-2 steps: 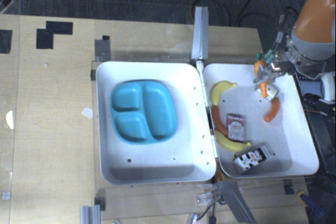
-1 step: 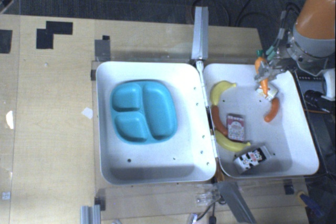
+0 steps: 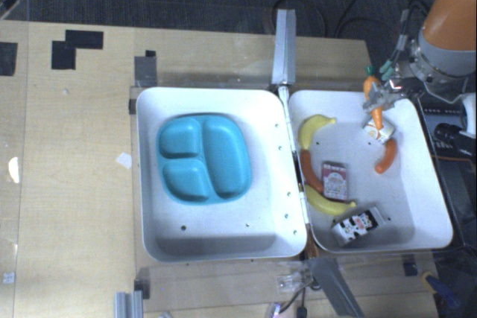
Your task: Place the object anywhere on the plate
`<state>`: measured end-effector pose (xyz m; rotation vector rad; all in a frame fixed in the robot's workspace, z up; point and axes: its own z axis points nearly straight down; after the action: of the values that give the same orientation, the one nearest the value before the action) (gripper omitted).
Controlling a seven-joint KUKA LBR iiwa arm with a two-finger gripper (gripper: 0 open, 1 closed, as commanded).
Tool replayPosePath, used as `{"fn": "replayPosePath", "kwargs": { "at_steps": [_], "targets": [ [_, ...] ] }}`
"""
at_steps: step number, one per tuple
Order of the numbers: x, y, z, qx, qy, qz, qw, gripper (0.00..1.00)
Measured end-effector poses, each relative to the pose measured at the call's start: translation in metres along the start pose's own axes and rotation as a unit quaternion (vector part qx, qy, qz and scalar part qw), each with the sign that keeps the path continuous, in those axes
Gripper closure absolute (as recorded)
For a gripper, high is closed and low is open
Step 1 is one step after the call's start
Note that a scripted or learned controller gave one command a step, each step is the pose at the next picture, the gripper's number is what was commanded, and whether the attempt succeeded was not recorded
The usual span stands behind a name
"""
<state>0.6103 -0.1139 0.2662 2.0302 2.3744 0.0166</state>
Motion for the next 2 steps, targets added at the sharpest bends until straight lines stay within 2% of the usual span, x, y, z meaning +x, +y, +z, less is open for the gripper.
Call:
{"fn": "replayPosePath", "kwargs": {
  "at_steps": [1,2],
  "targets": [
    [0.001,0.002,-0.012,-0.003,-0.001,-0.003,1.0000,1.00],
    [-0.017,-0.003,-0.009,0.007,0.001,0.147,0.9891,1.00]
  ]
}}
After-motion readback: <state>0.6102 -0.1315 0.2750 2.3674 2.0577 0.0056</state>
